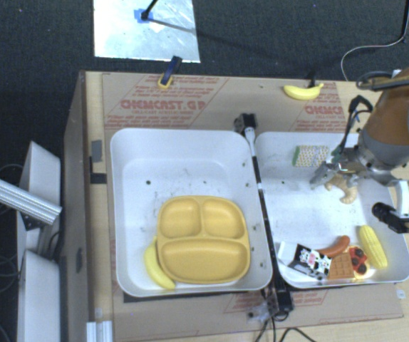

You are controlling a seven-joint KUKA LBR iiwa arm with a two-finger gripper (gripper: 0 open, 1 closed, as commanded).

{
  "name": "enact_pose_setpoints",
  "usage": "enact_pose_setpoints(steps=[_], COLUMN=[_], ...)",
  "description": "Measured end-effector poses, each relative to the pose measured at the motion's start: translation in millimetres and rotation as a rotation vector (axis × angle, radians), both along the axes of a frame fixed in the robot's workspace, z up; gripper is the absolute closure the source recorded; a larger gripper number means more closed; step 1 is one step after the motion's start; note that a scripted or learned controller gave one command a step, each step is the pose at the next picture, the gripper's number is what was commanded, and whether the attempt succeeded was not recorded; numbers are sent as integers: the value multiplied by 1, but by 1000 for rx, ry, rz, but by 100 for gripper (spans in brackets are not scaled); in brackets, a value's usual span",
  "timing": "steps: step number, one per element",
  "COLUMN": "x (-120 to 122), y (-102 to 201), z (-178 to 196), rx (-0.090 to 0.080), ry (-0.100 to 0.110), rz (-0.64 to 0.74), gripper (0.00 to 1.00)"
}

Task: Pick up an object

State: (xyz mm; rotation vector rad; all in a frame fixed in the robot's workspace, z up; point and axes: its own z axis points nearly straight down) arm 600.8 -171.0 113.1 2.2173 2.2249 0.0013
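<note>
Gripper (333,174) hangs low over the upper right of the right bin (397,266), and I cannot tell how it is set. A small tan object (348,189) lies touching or just under it, beside a speckled sponge (311,155). Likely risks: the tan piece could slide aside or be caught only at its edge, since it sits partly hidden beneath the wrist and off to one side.

The table (190,102), covered in printed brown cardboard, carries two white bins touching side by side: left bin (130,191), right bin (290,212). A banana (302,90) lies at its far edge.
</note>
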Motion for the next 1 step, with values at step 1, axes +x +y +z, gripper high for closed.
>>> enact_pose_setpoints(steps=[1], x=[-21], y=[-22], z=[-26], rx=[3], ry=[-6], rz=[2], gripper=[0])
